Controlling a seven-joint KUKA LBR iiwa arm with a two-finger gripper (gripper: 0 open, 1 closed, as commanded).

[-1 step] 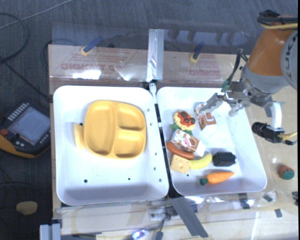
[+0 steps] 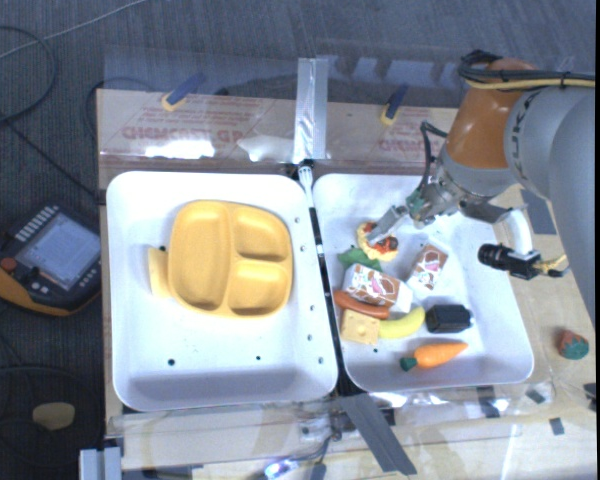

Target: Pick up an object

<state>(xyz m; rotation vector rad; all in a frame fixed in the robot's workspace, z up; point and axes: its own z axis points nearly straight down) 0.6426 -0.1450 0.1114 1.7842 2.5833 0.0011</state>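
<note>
Overhead, the right bin (image 2: 495, 343) is crowded. A carrot (image 2: 435, 355) lies near its front wall, with a black lump (image 2: 448, 317), a banana (image 2: 402, 325) and a yellow cheese block (image 2: 358, 329) just behind it. A red sausage (image 2: 360, 305) touches a white-and-red packet (image 2: 373, 286), and a small brown-and-white carton (image 2: 429, 266) sits just beside that. A green toy (image 2: 353, 256) lies near the bin's left wall.

At the pile's far edge sits a red-and-yellow toy (image 2: 378, 238), the piece closest to the gripper (image 2: 385, 226). The gripper slants down from the right to meet it or hang just over it (contact cannot be made out, nor whether the gripper is spread or closed).

The left bin (image 2: 220, 358) holds a yellow compartment tray (image 2: 230, 258). Both bins sit on a cardboard-topped bench (image 2: 210, 128). A handheld control pendant (image 2: 45, 258) rests on the grey carpet (image 2: 40, 118) to the left, among loose cables.
</note>
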